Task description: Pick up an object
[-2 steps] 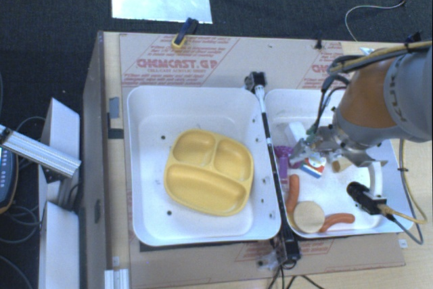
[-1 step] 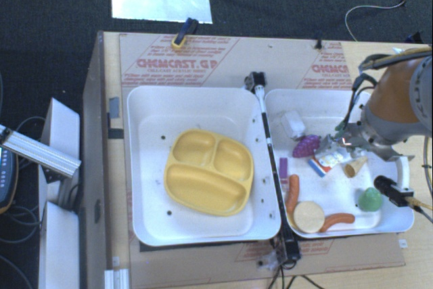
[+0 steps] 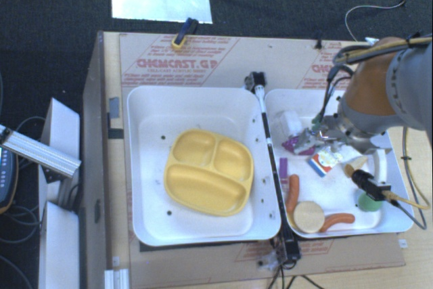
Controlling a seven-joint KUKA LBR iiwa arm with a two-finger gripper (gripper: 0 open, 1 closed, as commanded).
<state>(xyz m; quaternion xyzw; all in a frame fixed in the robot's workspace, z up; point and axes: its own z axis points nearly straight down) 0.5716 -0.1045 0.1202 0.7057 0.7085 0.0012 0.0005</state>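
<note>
While the hand (image 3: 318,139), grip unclear, hovers, sausages (image 3: 292,191) flank a biscuit (image 3: 308,216).

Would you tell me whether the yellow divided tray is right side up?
Right side up: the yellow divided tray shows its three hollow compartments facing upward.

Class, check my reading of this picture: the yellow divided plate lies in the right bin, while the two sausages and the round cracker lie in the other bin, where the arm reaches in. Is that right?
Not quite. The camera view shows the yellow divided plate in the left bin, not the right one. The rest stands: the two sausages and the round cracker lie in the other bin, where the arm reaches in.
</note>
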